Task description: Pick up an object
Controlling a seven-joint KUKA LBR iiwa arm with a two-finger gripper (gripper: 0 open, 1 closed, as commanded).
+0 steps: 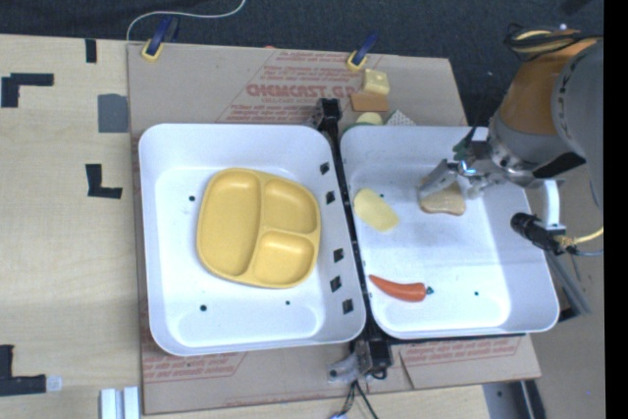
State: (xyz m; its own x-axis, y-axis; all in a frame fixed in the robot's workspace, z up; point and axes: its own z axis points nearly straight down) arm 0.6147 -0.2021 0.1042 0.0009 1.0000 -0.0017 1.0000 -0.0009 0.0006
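In the right bin [491,309] lie three objects. A tan lump [444,203] rests in the back half of the bin, a pale yellow rounded piece [376,210] sits near the divider, and a red chili pepper [398,288] lies toward the front. My gripper [449,178] reaches in from the right and hangs just above and behind the tan lump, close to it or touching it. I cannot tell whether the lump is off the bin floor.
The left bin [167,309] holds a yellow divided plate [259,227]. Behind the bins, on the cardboard, sit a tan block [371,93] and a small pale item [368,119]. The arm's grey and orange body [540,103] fills the right side.
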